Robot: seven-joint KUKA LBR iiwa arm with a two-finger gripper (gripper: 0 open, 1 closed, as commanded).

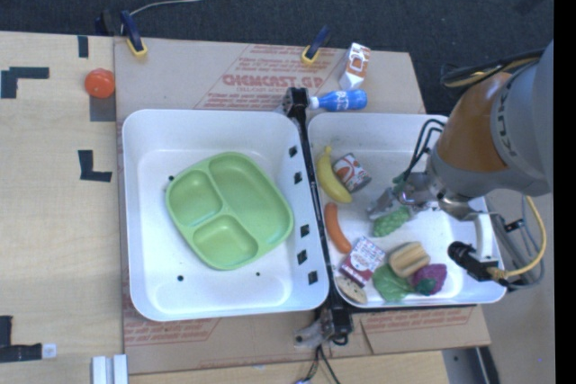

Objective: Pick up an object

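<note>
Gripper (389, 204) down on bumpy green plastic vegetable (390, 221) in right white bin (378, 129); grip state unclear. Risk: 1 off-centre pinch, it slips.

seemingly "chemcast gp" on cardboard sheet (256, 78)

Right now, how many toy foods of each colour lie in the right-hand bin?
Yellow: 1, banana
Orange: 1, carrot-like stick
Green: 2, piece by the gripper, leafy piece
Purple: 1
Tan: 1, bun
Red-and-white packets: 2
Total: 8
</note>
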